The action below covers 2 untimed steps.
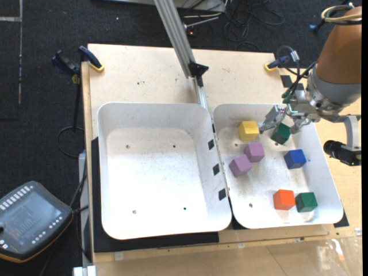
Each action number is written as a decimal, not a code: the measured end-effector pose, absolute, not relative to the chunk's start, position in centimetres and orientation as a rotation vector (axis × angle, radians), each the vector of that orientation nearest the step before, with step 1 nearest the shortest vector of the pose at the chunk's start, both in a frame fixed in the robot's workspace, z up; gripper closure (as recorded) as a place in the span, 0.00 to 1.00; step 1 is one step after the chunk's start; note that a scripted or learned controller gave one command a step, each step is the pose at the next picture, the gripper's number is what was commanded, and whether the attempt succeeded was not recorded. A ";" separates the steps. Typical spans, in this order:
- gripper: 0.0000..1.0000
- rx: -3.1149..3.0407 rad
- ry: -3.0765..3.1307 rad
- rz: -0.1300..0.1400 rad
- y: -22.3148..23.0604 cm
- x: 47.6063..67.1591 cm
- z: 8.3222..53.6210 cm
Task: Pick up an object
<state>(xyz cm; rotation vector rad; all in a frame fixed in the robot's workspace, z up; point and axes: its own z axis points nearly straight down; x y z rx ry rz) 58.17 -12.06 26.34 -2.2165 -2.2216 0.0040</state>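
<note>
Currently mid-grasp: claw [280, 125] looks to have a dark green cube [281, 134] between its fingers, lift not confirmed.
Largest first: surface [144, 73] carries two white bins; the left bin [109, 154] sits well off to the claw's left, the right bin [328, 194] lies under it. The arm [339, 56] comes in from the right, claw tilted over the bin's upper part. The dark green cube sits right at the fingertips, fingers on either side, so I read it as gripped; can't tell if it has left the floor. Yellow cube [248, 130] just beside the claw on the left, two purple cubes [248, 157] below-left, blue cube [295, 158] just below, orange cube [283, 199] and a second green cube [306, 200] well below. Next: straight vertical lift, slow, to avoid nudging yellow; check the cube comes up with it.
</note>
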 end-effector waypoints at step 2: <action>0.00 -2.218 -2.218 0.006 -11.7 58.9 20.6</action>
